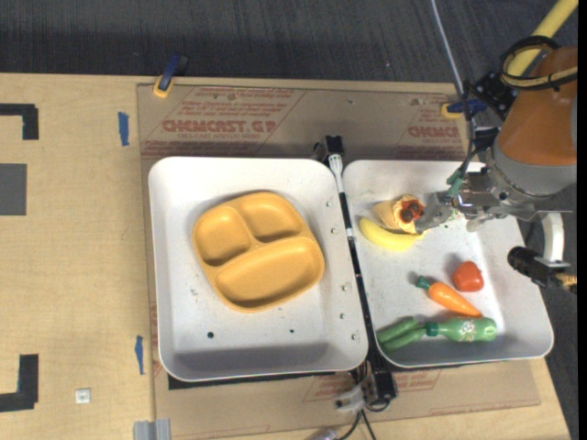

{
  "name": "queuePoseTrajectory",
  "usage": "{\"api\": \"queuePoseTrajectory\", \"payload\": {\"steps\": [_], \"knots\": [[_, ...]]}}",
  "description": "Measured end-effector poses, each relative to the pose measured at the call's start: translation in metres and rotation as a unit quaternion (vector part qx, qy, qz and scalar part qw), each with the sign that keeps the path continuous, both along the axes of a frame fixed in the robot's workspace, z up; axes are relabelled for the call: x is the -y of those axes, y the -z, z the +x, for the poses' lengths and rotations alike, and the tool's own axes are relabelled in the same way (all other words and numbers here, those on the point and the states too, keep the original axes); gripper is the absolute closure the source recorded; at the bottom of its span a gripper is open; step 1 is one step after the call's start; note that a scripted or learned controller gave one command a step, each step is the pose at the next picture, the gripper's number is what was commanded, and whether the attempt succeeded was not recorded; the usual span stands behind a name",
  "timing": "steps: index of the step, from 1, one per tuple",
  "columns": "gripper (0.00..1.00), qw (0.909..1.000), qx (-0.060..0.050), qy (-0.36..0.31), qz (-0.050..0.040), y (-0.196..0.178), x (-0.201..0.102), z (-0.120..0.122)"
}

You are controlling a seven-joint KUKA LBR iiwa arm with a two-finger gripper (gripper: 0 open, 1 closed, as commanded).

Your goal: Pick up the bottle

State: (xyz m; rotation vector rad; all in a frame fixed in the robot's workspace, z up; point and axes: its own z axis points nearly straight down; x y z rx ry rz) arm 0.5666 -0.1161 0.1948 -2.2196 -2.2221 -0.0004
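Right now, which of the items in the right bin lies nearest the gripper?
The small yellow-and-red toy, right beside the gripper at the bin's far side, above the banana. The green bottle lies farthest, along the near edge.

The arm [541, 145] runs off the frame at three o'clock; its gripper [438, 211] fingers blur together.

Green bottle [440, 330], orange carrot [449, 297], yellow banana [387, 236], red tomato [468, 276], yellow-orange divided plate [259, 248], white bins [174, 273].

light: bright, even, overhead | shadows: soft, faint | glare: mild on white bins [174, 246] | focus: slightly soft
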Motion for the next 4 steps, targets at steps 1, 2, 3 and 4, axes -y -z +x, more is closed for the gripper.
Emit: {"api": "queuePoseTrajectory", "payload": {"steps": [1, 2, 3, 4], "knots": [[1.0, 1.0, 0.001, 0.0, -0.0002, -0.01, 0.0, 0.001], [1.0, 0.9905, 0.0, -0.137, 0.0002, -0.001, 0.04, -0.023], [1.0, 0.9905, 0.001, -0.137, -0.0005, -0.011, 0.04, -0.022], [1.0, 0.9969, 0.001, -0.079, -0.001, 0.005, 0.103, -0.034]]}}
